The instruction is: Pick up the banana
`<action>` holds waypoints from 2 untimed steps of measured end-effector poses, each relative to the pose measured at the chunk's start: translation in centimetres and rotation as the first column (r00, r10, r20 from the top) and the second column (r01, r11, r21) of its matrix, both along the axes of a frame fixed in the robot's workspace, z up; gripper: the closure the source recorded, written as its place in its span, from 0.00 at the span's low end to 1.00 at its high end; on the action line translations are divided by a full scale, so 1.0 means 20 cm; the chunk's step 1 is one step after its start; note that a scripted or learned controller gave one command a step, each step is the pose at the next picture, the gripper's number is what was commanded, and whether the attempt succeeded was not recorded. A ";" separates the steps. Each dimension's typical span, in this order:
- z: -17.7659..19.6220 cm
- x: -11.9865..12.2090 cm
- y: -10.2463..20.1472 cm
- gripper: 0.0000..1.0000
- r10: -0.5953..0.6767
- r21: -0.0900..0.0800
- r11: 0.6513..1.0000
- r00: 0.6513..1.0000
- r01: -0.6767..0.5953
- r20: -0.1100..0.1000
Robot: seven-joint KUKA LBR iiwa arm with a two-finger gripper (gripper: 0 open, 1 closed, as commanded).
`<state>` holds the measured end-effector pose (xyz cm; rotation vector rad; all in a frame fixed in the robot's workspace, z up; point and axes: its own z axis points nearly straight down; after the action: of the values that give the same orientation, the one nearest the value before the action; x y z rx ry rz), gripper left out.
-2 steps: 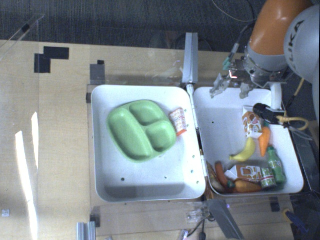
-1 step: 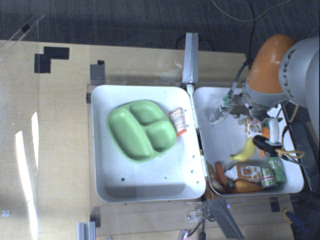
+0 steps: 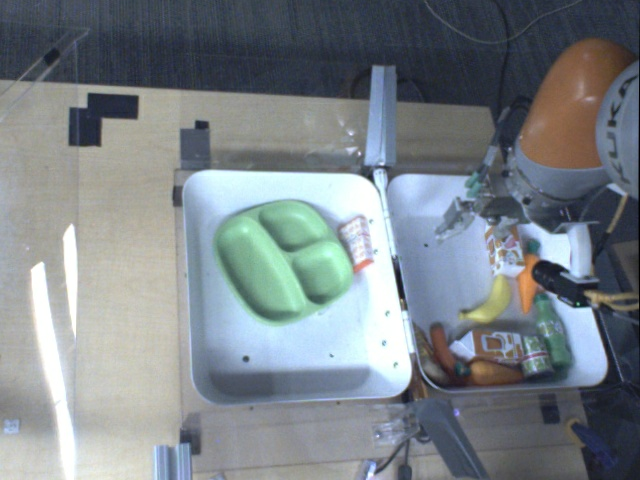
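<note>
Carton (image 3: 497, 346) label unreadable | banana (image 3: 488, 305) lying in right bin (image 3: 440, 268) | tool (image 3: 460, 213) state: cannot tell

Fixed overhead camera, slanted down, both bins (image 3: 200, 298) framed

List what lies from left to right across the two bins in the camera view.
Green divided plate → small red-and-white packet → hot dog → banana → green bottle.

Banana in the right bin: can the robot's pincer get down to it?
Probably yes. The banana lies uncovered on the bin floor, and the pincer hangs above and left of it. A carrot sits close beside it, so it's a snug fit.
</note>
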<state>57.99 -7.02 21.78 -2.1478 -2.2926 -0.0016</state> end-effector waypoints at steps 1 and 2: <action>-0.35 -0.32 -0.22 0.00 -0.035 0.000 0.999 0.999 0.035 -0.003; -0.65 -0.20 -0.46 0.00 0.111 0.000 0.994 0.994 -0.111 0.005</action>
<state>53.99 -16.23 8.73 -2.0196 -2.4107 -0.0079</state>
